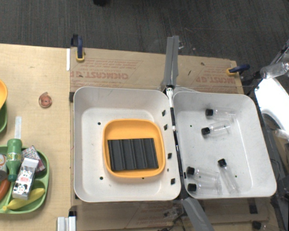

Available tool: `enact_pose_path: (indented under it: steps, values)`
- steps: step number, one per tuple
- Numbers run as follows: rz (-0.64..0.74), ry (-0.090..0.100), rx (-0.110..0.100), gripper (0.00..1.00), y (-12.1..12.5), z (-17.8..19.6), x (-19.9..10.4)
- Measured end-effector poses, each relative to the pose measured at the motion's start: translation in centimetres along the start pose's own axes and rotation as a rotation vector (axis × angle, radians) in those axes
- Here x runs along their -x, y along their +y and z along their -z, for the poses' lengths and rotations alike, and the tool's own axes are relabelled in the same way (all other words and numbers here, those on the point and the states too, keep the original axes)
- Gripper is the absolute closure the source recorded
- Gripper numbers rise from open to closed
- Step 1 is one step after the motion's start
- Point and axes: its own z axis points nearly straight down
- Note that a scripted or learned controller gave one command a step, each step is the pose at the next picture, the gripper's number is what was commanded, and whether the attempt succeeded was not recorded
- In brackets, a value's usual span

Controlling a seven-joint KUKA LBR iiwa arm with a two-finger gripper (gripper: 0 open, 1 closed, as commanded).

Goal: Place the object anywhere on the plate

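The scene is evenly and brightly lit from above, with soft, diffuse light and only faint shadows. A thin shadow is cast inside the rim of the left bin [81, 134], and a slight one is seen around the orange plate [134, 129]. The right bin [257, 151] is rendered nearly washed out, so the clear vials [215, 129] are hard to discern. The white shape at the right edge is overexposed. The dark floor [139, 16] appears slightly grainy, and focus is moderately soft throughout
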Motion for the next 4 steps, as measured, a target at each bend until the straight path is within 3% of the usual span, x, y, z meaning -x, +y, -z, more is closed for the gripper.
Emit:
enact_pose_path:
  steps: [1,2,3,4]
  values:
    - [0.226,0.001,0.001,1.00,-0.1,0.0,-0.6]
    - [0.543,-0.001,0.001,1.00,0.4,0.0,1.8]
    - [0.927,-0.002,0.002,1.00,0.3,0.0,1.8]
    - [1.200,-0.002,0.003,1.00,0.3,0.0,1.8]
